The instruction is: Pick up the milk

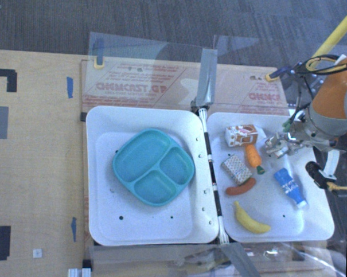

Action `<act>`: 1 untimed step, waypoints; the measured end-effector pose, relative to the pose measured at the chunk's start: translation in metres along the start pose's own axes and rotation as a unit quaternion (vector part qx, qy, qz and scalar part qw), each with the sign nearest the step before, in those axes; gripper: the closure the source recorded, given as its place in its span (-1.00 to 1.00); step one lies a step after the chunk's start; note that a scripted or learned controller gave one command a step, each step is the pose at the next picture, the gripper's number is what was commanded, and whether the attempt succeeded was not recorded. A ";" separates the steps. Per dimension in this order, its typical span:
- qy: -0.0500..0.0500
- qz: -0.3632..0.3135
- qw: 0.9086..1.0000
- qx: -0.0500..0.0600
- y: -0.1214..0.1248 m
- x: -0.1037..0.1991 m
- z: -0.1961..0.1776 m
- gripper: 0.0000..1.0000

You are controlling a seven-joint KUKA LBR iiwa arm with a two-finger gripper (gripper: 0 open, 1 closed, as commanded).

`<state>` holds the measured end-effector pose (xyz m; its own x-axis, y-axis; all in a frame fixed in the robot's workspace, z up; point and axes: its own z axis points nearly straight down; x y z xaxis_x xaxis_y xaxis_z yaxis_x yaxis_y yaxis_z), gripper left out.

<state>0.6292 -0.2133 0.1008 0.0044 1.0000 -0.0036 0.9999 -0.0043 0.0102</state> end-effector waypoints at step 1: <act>0.001 0.029 1.000 0.004 0.015 0.060 -0.116 1.00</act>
